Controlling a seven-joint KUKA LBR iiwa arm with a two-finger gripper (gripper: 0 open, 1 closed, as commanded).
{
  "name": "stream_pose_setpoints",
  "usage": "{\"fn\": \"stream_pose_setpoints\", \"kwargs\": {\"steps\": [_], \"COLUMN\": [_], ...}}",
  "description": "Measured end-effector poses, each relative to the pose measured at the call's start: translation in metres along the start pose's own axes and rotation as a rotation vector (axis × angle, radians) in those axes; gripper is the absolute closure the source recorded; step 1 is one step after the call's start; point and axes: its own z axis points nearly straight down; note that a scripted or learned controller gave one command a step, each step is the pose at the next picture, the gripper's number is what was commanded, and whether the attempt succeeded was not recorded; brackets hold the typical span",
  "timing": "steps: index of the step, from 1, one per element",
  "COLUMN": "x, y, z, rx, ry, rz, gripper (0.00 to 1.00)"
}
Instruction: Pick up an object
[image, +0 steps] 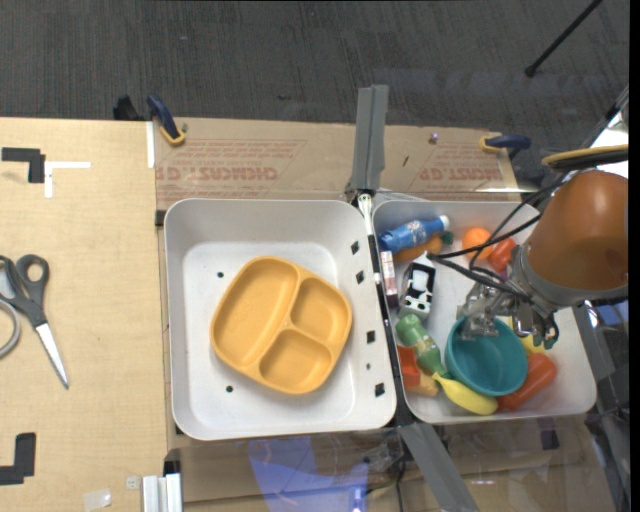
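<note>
The right bin (570, 405) holds a pile of small objects: a teal bowl (488, 367), a yellow banana (466, 395), a green bottle (417, 338), a blue bottle (412, 234), a black-and-white die (420, 285) and orange pieces (478, 238). My gripper (497, 318) reaches in from the right, low over the far rim of the teal bowl. Its fingers are lost in wrist hardware and cables. The arm's orange band (590, 232) sits above it and hides part of the bin.
The left bin (190, 330) holds a yellow three-compartment plate (282, 325). A metal divider (372, 140) runs between the bins. Scissors (35, 315) lie on the cardboard at far left. An orange-red object (538, 377) lies by the bowl's right side.
</note>
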Motion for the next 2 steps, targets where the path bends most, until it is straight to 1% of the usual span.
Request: {"fn": "stream_pose_setpoints", "kwargs": {"steps": [1, 2], "x": [0.017, 0.033], "y": [-0.001, 0.032], "z": [0.012, 0.007], "rx": [-0.003, 0.005], "ry": [0.056, 0.027], "rz": [0.002, 0.042], "gripper": [0.00, 0.00]}}
